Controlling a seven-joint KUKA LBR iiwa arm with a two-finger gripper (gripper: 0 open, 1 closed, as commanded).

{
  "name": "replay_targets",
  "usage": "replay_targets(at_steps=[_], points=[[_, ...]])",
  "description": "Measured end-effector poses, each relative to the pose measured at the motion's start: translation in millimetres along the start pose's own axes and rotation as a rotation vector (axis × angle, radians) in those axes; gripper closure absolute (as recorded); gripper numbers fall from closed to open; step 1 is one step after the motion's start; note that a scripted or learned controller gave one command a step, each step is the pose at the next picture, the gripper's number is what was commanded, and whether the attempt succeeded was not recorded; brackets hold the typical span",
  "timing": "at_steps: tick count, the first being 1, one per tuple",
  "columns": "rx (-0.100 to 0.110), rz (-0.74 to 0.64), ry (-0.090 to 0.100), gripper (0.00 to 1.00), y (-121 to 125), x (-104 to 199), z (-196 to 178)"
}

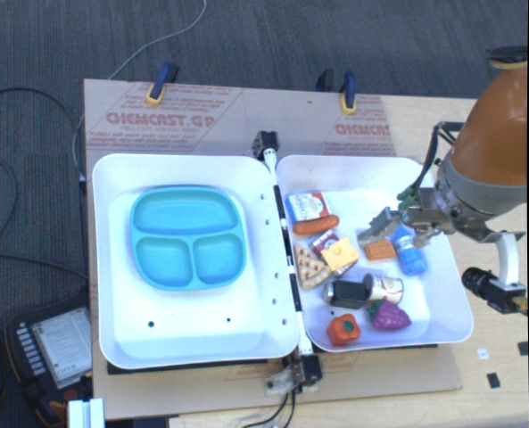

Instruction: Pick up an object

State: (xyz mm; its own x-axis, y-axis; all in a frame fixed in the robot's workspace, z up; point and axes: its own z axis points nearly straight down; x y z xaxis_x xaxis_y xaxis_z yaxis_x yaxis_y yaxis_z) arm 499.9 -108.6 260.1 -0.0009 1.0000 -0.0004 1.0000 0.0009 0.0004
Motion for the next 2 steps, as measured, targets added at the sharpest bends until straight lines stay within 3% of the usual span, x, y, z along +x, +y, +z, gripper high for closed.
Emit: replay_targets(at_steps=[1,2], points=[[0.004,0.001,0.001,0.0,12.9,-6.0,138.9],[-0.009,0.003,-0.004,0.0,-7.1,6.9,172.0]])
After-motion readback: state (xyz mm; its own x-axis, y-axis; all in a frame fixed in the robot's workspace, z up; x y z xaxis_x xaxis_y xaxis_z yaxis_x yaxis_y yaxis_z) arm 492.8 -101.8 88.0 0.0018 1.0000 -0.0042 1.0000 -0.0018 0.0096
